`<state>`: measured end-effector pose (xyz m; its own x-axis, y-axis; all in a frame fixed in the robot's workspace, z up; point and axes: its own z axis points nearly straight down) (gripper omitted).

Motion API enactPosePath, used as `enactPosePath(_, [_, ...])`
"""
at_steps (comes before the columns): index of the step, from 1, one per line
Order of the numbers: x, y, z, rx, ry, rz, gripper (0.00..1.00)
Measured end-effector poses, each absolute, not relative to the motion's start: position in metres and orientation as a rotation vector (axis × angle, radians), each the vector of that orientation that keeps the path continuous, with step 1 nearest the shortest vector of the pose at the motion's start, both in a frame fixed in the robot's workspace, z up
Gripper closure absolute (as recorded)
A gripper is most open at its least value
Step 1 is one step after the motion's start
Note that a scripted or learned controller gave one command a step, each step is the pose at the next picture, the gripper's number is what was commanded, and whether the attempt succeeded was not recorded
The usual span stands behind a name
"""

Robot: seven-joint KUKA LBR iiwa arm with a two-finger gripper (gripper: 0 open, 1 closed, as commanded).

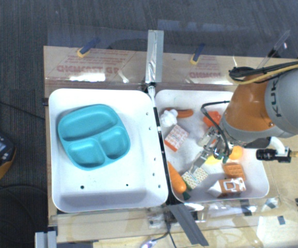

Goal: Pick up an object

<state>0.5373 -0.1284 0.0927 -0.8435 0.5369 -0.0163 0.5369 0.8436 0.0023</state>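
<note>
Carrot (176,179) lies diagonally, tip toward upper left.

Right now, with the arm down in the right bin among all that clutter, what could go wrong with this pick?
The gripper sits low in the right bin, where a checkered packet, a carrot and a yellow item crowd together, so it may nudge or catch the wrong one. The carrot lies against the bin's left wall, leaving little room to close around it. The wrist hides part of the bin, so a failed grasp could go unnoticed.
</note>
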Motion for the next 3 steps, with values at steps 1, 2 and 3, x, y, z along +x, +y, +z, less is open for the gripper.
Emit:
enactPosePath(1, [0.540,-0.127,0.105,0.869,2.998,0.000,1.00])
enactPosePath(2, [0.576,-0.191,0.126,0.757,3.051,-0.003,1.00])
enactPosePath(3, [0.513,-0.171,0.090,0.726,3.040,-0.003,1.00])
